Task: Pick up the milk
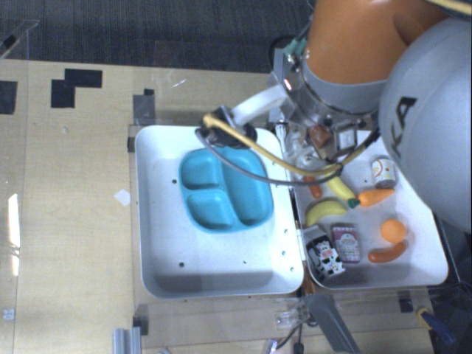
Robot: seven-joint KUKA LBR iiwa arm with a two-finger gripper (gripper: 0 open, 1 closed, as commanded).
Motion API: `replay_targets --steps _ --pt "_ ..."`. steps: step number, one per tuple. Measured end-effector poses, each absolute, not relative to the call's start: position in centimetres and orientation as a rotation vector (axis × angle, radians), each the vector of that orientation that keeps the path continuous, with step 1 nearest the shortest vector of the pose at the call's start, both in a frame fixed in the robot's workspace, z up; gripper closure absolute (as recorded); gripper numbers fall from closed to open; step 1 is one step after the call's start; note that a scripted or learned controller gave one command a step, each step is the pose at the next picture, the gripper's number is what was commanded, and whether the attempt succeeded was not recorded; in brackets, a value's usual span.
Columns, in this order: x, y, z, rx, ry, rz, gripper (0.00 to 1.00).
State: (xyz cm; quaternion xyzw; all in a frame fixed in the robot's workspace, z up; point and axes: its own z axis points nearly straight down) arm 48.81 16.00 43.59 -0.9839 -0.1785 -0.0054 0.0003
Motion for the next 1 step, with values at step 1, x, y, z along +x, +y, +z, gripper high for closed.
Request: replay_targets --steps 1 --pt "51.40 22.84 43.49 -2.991 -0.963 -0.008 1.00"
